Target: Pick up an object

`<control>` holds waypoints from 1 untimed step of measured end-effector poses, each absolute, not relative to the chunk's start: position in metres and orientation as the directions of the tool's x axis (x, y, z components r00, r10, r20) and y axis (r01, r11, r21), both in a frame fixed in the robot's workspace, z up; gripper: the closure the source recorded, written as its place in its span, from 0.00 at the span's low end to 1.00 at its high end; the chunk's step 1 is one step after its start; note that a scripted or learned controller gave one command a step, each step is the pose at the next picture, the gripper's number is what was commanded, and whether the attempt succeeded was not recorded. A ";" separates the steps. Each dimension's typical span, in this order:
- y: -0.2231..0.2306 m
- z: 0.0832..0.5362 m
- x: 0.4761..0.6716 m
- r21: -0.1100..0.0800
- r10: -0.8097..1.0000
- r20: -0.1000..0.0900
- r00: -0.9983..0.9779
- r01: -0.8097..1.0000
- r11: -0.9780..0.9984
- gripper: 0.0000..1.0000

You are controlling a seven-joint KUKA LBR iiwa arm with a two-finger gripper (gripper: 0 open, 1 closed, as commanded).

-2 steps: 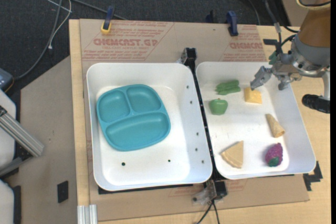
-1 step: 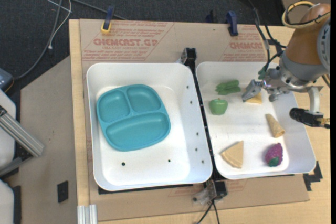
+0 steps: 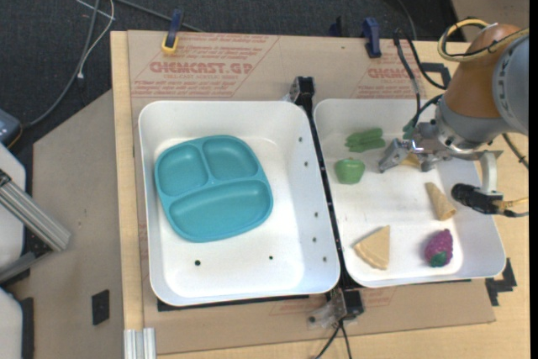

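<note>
The right bin [image 3: 393, 206] holds several small toy foods. A green pepper-like piece [image 3: 350, 171] lies near its left wall, with a flatter green piece [image 3: 364, 139] behind it. Toward the front lie a tan wedge [image 3: 374, 248], a tan cone [image 3: 440, 201] and a purple grape bunch [image 3: 438, 247]. My gripper [image 3: 408, 160] hangs over the back middle of this bin, just right of the two green pieces. Its metal fingers stand apart and open with nothing between them.
The left bin [image 3: 151, 181] bears a teal divided plate [image 3: 214, 187]. A black divider and clamp [image 3: 303, 88] run between the bins. Cables [image 3: 483, 197] trail off the arm over the right bin's right rim. Blue clamps [image 3: 174, 28] hold the cardboard at the back.
</note>
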State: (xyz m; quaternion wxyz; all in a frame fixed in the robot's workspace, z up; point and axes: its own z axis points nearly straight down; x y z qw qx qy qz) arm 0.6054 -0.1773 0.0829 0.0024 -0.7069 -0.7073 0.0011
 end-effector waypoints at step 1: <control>-0.178 0.097 0.607 0.001 1.000 0.000 0.000 1.000 0.000 1.00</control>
